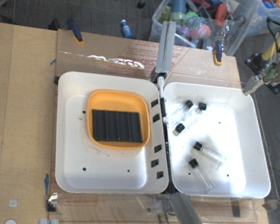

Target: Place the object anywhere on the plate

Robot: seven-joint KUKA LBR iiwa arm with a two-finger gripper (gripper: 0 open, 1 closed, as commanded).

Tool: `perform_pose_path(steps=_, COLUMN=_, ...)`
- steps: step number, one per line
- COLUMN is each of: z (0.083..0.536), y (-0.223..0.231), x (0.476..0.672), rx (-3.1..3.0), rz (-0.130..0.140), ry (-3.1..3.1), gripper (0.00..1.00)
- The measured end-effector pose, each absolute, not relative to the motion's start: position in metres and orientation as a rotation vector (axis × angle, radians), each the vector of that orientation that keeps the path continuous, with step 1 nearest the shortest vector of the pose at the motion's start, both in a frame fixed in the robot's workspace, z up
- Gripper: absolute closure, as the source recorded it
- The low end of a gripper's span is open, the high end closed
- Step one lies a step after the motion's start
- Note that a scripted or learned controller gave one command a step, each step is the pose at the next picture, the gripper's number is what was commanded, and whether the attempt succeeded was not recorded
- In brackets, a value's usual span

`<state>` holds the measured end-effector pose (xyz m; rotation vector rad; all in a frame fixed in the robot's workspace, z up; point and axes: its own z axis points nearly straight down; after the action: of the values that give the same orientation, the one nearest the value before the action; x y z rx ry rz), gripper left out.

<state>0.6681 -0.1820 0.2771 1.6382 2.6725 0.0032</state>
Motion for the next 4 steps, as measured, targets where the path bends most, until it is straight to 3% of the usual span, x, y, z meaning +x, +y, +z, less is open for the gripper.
perform_pose_path(steps=1, z=0.329, y=-0.192, x=0.668, rx=1.236, rz=0.003, ry=2.878, gripper=1.0)
perform_pose_path(steps=2, z=0.189, y=-0.224, x=0.626, rx=0.673, rz=0.002, ry=3.064, gripper=1.0)
perform_pose_path(steps=3, z=0.189, y=-0.224, x=0.626, rx=0.673, rz=0.003, ry=3.063, gripper=0.0)
perform_pose_path(steps=4, z=0.261, y=-0.225, x=0.656, rx=0.481, rz=0.001, ry=3.095, gripper=0.0)
